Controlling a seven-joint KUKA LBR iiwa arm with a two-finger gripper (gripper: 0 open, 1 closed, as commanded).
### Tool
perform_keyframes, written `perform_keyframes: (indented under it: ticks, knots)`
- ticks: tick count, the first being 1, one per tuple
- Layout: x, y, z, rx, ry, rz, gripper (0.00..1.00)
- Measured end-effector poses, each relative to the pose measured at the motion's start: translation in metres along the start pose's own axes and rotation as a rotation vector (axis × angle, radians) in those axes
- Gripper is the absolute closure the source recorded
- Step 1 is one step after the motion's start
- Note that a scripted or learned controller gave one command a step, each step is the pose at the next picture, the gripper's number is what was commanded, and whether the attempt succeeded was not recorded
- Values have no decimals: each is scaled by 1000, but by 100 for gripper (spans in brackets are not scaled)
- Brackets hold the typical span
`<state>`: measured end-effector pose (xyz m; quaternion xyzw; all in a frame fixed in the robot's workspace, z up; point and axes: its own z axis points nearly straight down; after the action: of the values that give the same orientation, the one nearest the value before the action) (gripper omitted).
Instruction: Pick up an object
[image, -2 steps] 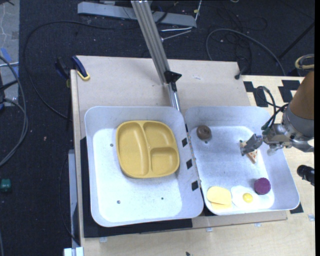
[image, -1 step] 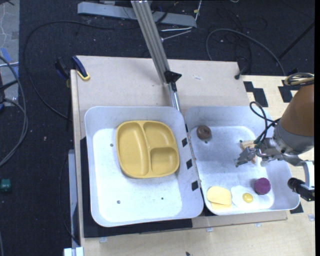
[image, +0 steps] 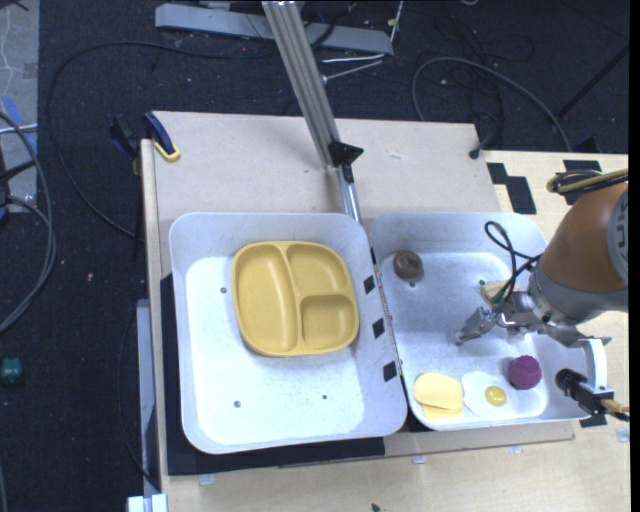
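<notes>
The right bin holds a brown round object near its far left corner. A purple ball-like object, a pale yellow block and a white piece with a yellow centre lie along its near edge. My gripper hangs low over the middle of this bin, reaching in from the right. It is just up and left of the purple object and apart from it. I see nothing held in it.
A yellow divided plate lies in the left bin. A slanted metal pole crosses the bench from the top to the divide between the bins. Black cables loop beside the arm's wrist.
</notes>
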<state>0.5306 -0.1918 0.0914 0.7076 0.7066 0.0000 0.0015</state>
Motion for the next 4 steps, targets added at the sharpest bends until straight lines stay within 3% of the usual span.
perform_keyframes:
  ticks: [1,3,4]
  knots:
    - [-1,2,-14,-5,-2,1,100]
    - [7,12,-133,-4,0,-6,100]
    - [7,13,-151,-1,1,-5,100]
